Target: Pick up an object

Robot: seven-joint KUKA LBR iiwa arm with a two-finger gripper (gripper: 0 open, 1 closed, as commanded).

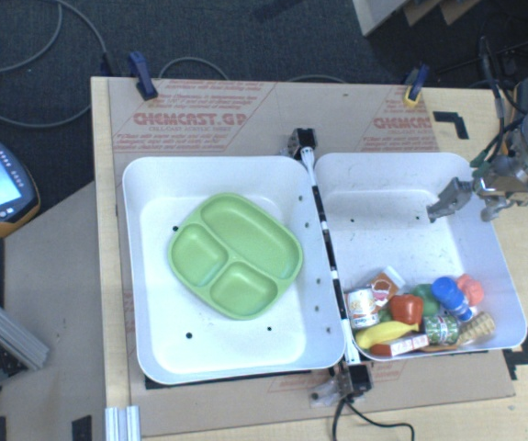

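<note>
Because the gripper (fingers spread, holding nothing) hangs right of frame, above the heaped toys, a descent may snag several.

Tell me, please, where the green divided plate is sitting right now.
The green divided plate lies in the left bin of the camera view, roughly at its centre, across the divider from the pile of toy food in the right bin's near corner.

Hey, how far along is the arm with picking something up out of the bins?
Nothing looks picked yet: the toy food pile lies in the right bin's near corner, and the green divided plate sits in the left bin. The gripper is over the right bin's far side, apart from the pile. Reaching, grasping and lifting remain.
</note>
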